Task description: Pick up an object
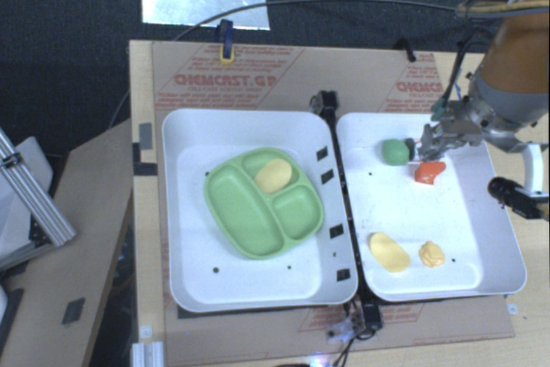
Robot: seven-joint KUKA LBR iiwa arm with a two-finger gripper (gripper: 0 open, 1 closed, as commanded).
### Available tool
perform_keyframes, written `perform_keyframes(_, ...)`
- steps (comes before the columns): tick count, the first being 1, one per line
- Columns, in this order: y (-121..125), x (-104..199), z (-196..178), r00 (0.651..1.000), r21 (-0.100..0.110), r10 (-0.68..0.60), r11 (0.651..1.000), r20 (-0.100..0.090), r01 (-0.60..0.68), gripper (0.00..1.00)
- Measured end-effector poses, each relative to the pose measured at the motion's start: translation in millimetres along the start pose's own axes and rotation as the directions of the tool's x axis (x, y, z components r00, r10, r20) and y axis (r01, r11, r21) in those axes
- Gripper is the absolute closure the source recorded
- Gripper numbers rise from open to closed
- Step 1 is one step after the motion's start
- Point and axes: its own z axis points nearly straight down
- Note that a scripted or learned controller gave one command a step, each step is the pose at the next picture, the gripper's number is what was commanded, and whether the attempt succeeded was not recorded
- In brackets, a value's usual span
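The claw (427,146) is seen low over the far part of the right bin (503,271), reached in from the right side of the view by the grey arm (516,56) with its orange band. It is placed between two small things: a green ball-like object (395,152) just to its left and a red-orange object (430,173) just below it, toward the camera. Whether the claw is open or closed cannot be told, since its tip is small and blurred against the white floor of the bin, and nothing can be made out as gripped.

The step in hand is judged to be the approach or descent onto a target, with no pick-up yet achieved. The red-orange object appears to be the nearest candidate, though the green one is also close, and which is aimed at cannot be settled.

Two yellow objects are left nearer the front of the same bin: a longer one (388,253) and a smaller, rounder one (431,253), well apart from the claw. In the left bin (193,271) a green divided tray (258,206) is set, with a yellow piece (274,175) lying in its far compartment.

For the next move, the claw would need to be centred over one object, closed firmly on it, and then raised straight up, with care that the neighbouring piece is not knocked aside.
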Motion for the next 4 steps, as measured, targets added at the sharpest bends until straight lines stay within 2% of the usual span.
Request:
perform_keyframes(3, 75, 142, 5, 1.0, -0.003, 0.0, 1.0, -0.001, 0.0, 1.0)
perform_keyframes(4, 90, 181, 21, 1.0, -0.002, 0.001, 1.0, 0.0, -0.001, 1.0)
